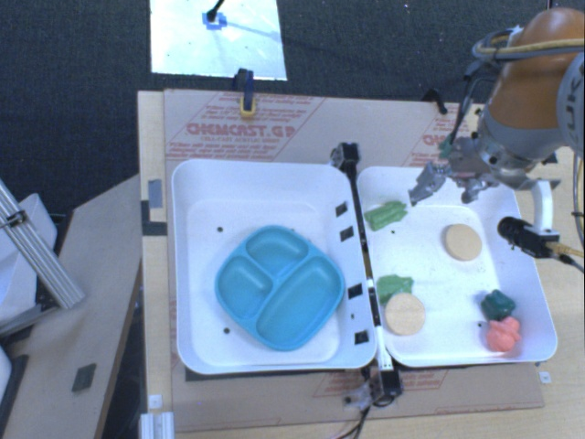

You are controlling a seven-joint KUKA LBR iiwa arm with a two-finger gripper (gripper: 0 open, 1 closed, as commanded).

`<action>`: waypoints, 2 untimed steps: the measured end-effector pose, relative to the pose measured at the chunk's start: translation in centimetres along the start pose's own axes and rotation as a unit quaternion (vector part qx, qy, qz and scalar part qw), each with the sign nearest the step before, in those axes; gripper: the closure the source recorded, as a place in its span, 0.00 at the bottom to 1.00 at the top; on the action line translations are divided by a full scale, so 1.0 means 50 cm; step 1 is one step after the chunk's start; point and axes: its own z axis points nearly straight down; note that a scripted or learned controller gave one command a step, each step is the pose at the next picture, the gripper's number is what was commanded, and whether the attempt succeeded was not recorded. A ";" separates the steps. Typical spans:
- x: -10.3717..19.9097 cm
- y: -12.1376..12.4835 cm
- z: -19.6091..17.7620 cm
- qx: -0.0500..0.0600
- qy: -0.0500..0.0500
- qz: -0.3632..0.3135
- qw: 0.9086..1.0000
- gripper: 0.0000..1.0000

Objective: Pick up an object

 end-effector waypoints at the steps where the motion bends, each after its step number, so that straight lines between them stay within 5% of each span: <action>1: 0.000 0.004 -0.012 -0.005 0.000 -0.001 1.000 0.00; 2: -0.015 0.009 0.078 -0.004 -0.001 0.000 1.000 0.00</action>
